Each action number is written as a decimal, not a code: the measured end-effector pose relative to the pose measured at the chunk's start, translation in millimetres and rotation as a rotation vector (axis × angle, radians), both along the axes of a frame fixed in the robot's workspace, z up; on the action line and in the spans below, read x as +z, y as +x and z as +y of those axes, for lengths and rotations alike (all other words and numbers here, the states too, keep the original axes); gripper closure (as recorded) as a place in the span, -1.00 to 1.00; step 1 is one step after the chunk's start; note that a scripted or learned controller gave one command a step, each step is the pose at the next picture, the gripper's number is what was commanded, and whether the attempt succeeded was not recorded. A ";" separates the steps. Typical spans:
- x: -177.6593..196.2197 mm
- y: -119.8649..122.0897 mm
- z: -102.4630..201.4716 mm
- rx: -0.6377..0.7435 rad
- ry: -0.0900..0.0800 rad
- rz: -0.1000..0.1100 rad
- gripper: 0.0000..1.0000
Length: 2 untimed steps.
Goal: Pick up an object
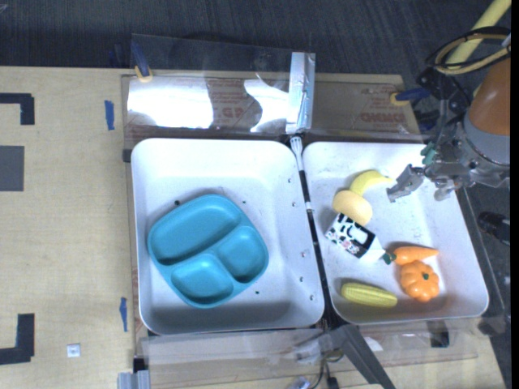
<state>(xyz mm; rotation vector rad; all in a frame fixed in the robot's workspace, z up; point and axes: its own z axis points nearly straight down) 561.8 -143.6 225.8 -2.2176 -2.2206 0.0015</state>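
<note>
I am holding my claw (423, 178) over the upper right part of the right bin (474, 241), near its far rim. I cannot tell whether it is released or clenched; nothing is showing in its grip. In my judgement the approach step is in hand, with no object lifted yet.

Candidate objects are all lying in the right bin: a yellow banana (369, 180) just left of my claw, a pale yellow fruit (353, 205) touching it below, a black-and-white carton (351, 236) at centre, an orange carrot (415, 254) and a small orange pumpkin (419, 281) toward the lower right, and a yellow corn-like piece (368, 294) along the lower edge. The left bin (162, 164) is carrying a blue divided tray (208, 250).

The next move is calling for a short shift left and a descent onto the banana. Open bin floor is lying directly beneath my claw; the banana is crowding the fruit, and the bin's right wall is standing close.
</note>
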 end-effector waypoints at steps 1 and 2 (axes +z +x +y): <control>-48.2 69.6 45.1 0.067 -0.001 -0.001 -1.00; -138.9 85.9 8.1 -0.080 -0.001 -0.006 -1.00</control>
